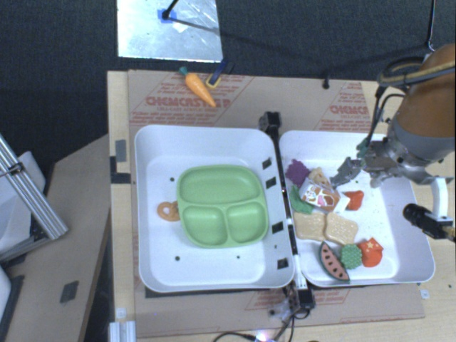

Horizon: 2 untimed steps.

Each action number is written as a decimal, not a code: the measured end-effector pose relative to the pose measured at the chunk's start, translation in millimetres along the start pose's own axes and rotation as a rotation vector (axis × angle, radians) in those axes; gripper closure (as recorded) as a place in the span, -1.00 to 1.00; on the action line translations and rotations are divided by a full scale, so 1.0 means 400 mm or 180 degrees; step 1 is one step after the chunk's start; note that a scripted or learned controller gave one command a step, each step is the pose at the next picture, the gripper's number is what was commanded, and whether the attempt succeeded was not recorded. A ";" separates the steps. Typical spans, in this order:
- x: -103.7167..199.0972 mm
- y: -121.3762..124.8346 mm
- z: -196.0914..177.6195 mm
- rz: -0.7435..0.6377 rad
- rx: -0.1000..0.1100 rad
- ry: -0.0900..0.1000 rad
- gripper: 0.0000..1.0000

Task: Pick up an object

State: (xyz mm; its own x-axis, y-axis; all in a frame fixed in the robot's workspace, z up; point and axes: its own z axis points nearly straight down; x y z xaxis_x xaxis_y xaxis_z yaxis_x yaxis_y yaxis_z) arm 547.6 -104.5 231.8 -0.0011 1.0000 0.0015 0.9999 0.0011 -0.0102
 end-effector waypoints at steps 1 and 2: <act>0.000 0.006 -0.015 -0.0007 -0.0038 -0.0005 -1.00; 0.000 0.007 0.089 -0.0001 -0.0025 -0.0003 -1.00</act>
State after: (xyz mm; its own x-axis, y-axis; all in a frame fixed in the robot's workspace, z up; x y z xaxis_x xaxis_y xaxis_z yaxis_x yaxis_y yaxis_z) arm 550.2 -104.2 196.0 -0.0014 1.0000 0.0006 1.0000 0.0014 -0.0022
